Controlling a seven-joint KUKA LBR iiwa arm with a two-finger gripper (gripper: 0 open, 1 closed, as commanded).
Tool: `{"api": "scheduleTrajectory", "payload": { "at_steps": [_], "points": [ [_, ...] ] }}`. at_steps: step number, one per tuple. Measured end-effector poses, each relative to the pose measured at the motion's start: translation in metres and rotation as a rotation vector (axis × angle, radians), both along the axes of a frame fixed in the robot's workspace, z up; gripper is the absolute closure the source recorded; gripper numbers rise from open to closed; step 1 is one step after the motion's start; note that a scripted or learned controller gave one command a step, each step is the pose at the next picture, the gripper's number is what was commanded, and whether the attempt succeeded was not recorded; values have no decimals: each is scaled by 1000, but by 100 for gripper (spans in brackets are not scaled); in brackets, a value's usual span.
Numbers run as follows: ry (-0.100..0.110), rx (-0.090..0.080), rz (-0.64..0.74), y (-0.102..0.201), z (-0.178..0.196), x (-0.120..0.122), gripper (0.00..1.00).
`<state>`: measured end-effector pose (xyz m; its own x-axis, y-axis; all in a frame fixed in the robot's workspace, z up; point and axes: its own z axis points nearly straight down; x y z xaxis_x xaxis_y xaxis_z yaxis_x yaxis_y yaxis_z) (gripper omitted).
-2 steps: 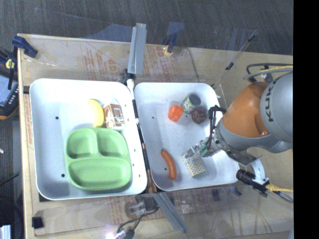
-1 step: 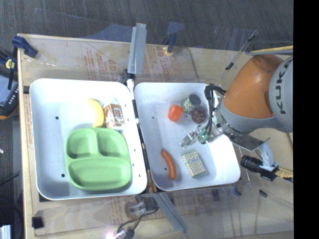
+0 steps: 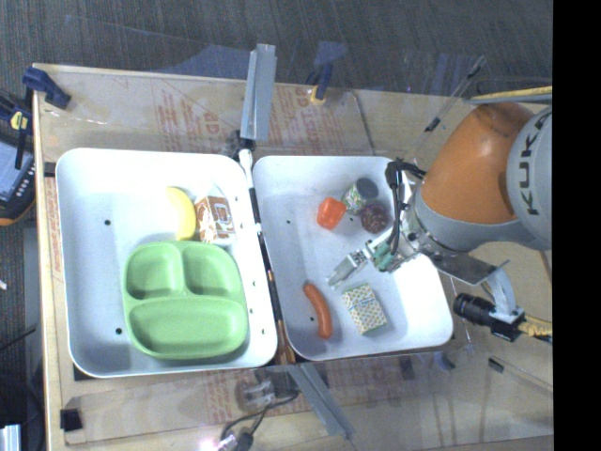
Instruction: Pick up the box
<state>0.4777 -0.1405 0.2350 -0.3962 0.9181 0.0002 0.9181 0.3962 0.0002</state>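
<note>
A small patterned box (image 3: 363, 308) lies flat in the right bin (image 3: 291, 252), near its front wall. My gripper (image 3: 346, 267) hovers just above and to the left of the box, open, with nothing between its fingers. The arm's orange band (image 3: 470, 167) sits over the bin's right side and hides part of that wall. A second box-like item, a brown and white carton (image 3: 214, 219), lies in the left bin (image 3: 84, 252) beside its right wall.
The right bin also holds a red sausage (image 3: 319, 310), an orange-red piece (image 3: 331, 213), a small greenish item (image 3: 356, 196) and a dark round item (image 3: 375, 218). A green divided plate (image 3: 185, 299) and a yellow fruit (image 3: 181, 212) lie in the left bin.
</note>
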Motion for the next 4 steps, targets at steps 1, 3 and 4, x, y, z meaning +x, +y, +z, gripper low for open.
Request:
{"api": "scheduleTrajectory", "payload": {
  "at_steps": [1,3,4],
  "points": [
    [5,2,75,-56,-82,-2,0],
    [-10,-6,96,-71,-128,4,100],
    [-10,-6,97,-71,-128,4,0]
  ]
}}
